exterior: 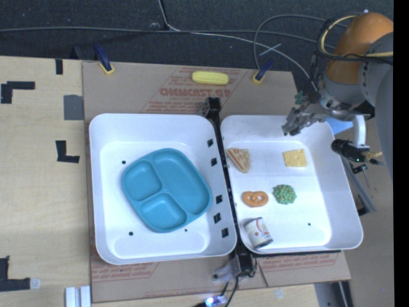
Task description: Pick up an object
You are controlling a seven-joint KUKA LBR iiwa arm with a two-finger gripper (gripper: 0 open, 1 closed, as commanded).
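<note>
The right bin (332, 229) holds several small items: a tan sandwich wedge (239, 159), a yellow cheese square (295, 158), an orange pretzel (255, 199), a green broccoli head (284, 194) and a small can (258, 232) lying on its side near the front wall. My gripper (292, 126) hangs over the bin's back right part, above and just behind the cheese square, apart from it. Nothing shows between its fingers.
The left bin (105, 139) carries a blue divided plate (165, 189). A yellow banana-like piece (209, 77) lies on the cardboard behind the bins. Cables run across the dark surface at the back. Blue clamps (104, 61) pin the cardboard.
</note>
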